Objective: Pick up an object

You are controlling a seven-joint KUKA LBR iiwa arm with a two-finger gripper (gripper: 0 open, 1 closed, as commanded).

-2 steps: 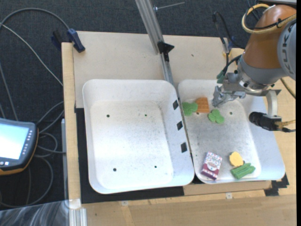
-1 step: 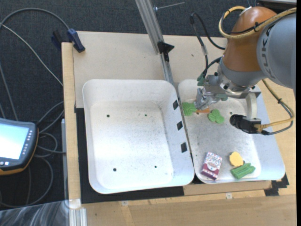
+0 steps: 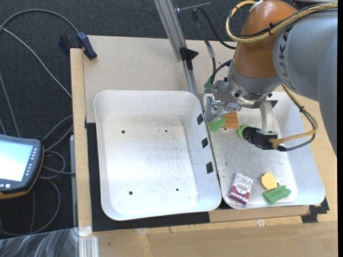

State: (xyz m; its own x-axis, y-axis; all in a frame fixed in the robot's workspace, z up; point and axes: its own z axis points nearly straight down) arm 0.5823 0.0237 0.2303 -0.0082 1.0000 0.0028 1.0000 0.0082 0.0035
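My gripper (image 3: 214,110) hangs low over the back left corner of the right bin (image 3: 305,165), close to the wall between the two bins. Right below it lies a small green object (image 3: 217,125), with an orange object (image 3: 232,121) beside it and another green piece (image 3: 241,129) further right. The grey arm hides part of this cluster. Near the bin's front edge lie a pink and purple box (image 3: 241,188), a yellow object (image 3: 269,180) and a green object (image 3: 277,194).
The left bin (image 3: 107,108) stands beside the right one, sharing a wall with black markers (image 3: 204,142). A slanted metal pole (image 3: 172,28) rises behind the bins. A blue clamp (image 3: 87,44) sits at the bench's back left corner. A black cable connector (image 3: 258,138) dangles over the right bin.
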